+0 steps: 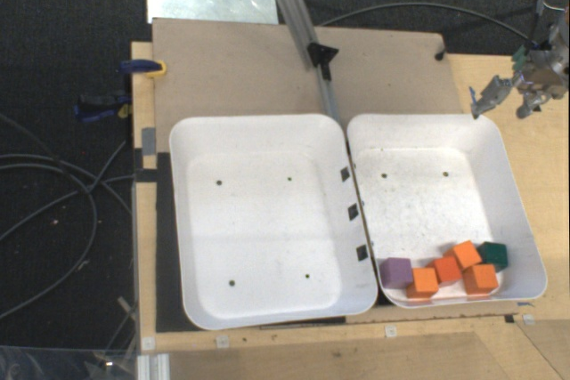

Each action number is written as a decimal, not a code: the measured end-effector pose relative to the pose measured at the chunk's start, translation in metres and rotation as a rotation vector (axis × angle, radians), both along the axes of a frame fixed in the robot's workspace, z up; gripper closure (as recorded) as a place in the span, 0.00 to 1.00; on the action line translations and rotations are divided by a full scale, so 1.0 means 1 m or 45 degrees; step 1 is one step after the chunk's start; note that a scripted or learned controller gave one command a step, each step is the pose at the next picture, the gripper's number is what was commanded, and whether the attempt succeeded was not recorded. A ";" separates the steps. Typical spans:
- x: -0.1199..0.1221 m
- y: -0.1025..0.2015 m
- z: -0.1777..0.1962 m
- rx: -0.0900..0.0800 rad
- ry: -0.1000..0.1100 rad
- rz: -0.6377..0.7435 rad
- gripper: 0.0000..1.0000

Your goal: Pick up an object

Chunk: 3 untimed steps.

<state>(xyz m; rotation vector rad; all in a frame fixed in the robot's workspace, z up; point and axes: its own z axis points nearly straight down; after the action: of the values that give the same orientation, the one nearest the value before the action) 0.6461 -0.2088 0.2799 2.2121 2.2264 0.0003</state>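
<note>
Blocks lie clustered in the near right corner of the right bin (499, 191): purple block (396, 270), four orange blocks (454, 268), green block (494, 255). Gripper (509, 99) hangs above that bin's far right corner, fingers spread apart, holding nothing. Left bin (191, 218) adjoins.

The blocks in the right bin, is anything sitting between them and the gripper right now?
Nothing visible does. The gripper is above the right bin's far corner, fingers spread, and the blocks cluster against the near wall, with bare bin floor between them.
</note>
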 end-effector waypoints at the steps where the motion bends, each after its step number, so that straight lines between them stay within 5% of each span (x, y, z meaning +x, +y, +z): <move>1: -0.001 -0.005 0.054 -0.001 -0.008 0.001 0.00; 3: 0.020 -0.005 0.031 -0.001 -0.003 0.001 0.00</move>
<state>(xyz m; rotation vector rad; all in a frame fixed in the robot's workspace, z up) 0.6662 -0.2137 0.3108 2.2095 2.2255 0.0024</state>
